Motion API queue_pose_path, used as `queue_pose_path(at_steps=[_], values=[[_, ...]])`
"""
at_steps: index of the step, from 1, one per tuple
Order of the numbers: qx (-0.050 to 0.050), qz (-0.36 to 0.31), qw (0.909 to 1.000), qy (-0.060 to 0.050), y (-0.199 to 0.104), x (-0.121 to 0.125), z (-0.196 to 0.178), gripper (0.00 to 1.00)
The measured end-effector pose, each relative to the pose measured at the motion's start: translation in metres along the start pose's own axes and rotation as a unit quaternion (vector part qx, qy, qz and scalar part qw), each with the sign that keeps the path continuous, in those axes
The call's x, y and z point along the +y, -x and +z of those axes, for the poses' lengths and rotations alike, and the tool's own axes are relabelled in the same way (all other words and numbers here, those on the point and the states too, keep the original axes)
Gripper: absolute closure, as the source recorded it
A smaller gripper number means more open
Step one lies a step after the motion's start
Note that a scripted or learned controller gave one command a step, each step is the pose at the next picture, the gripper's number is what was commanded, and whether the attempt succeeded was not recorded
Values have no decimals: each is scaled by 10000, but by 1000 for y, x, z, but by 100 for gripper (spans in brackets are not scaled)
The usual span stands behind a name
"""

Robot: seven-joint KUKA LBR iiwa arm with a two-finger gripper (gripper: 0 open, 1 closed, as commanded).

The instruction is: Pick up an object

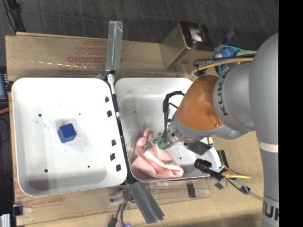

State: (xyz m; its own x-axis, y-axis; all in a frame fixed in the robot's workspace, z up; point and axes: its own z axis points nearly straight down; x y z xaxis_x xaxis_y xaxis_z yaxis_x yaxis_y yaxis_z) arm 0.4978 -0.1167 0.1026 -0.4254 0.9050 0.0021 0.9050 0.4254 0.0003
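"KU" of KUKA legible on grey arm; cardboard print unreadable.

A plain blue cube sits in the white left bin, a pale pink cloth lies at six o'clock in the white right bin, and the arm is grey with an orange band.

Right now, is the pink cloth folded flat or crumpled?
Crumpled: the pink cloth lies bunched in uneven folds in the right bin.
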Motion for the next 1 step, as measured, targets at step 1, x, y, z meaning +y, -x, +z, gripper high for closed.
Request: queue_pose_path(at_steps=[1], values=[[-9, 937, 9956, -10, -37, 42, -94, 100]])
